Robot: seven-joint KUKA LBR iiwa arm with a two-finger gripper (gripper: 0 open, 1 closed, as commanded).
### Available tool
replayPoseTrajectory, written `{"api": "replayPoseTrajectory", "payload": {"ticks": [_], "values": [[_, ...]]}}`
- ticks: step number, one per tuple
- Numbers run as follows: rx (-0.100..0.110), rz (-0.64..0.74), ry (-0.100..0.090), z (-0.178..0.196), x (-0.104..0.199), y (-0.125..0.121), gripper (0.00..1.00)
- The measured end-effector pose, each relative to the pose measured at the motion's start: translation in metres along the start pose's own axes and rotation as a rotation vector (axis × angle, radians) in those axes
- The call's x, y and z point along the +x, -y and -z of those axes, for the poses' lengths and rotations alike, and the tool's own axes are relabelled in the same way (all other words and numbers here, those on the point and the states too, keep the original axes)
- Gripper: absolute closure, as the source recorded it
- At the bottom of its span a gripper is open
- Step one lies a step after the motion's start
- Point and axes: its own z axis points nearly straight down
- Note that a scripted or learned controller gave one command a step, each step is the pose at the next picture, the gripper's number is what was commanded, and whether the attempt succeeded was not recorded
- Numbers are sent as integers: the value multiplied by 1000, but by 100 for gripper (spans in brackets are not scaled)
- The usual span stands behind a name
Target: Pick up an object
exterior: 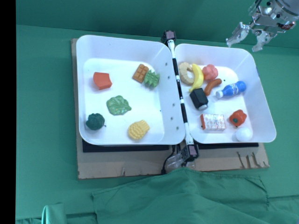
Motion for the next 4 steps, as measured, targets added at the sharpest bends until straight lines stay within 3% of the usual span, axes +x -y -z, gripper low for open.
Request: {"api": "replayPoseTrajectory", "payload": {"ticks": [1, 2, 3, 4], "values": [[-10, 2, 4, 59, -25, -37, 0], [-3, 3, 1, 74, 13, -27, 0], [-9, -3, 6, 116, -27, -50, 0], [-3, 0, 2, 114, -24, -50, 0]]}}
